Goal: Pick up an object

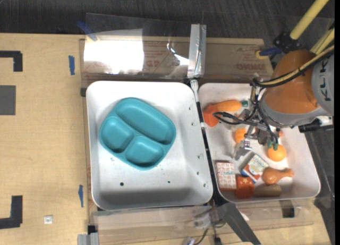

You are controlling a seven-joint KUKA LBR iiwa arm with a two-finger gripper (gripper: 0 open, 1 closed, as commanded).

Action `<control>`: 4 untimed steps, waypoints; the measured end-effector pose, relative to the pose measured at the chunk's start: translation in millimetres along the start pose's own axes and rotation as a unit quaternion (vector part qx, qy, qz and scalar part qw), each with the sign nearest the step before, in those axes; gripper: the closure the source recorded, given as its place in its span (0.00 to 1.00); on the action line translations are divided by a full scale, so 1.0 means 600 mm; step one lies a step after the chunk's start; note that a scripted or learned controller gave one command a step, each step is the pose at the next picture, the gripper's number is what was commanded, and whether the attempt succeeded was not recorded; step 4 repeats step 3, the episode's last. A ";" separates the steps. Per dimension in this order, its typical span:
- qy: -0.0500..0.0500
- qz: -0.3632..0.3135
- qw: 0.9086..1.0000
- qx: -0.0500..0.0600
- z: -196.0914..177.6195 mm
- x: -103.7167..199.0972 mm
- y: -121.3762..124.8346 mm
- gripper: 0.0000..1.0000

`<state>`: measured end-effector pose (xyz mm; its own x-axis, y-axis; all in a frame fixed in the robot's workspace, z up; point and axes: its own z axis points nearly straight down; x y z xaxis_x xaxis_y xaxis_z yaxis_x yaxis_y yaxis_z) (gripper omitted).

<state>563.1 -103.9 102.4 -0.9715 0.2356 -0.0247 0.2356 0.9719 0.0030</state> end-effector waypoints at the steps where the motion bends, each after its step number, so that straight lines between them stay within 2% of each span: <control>1: 0.006 -0.012 1.000 0.001 0.021 0.015 -0.001 0.00; 2: 0.000 -0.013 1.000 0.000 -0.002 0.009 0.001 1.00; 3: 0.001 -0.013 1.000 0.001 0.000 0.010 0.001 0.00; 4: 0.001 -0.013 1.000 0.001 0.000 0.010 0.001 0.00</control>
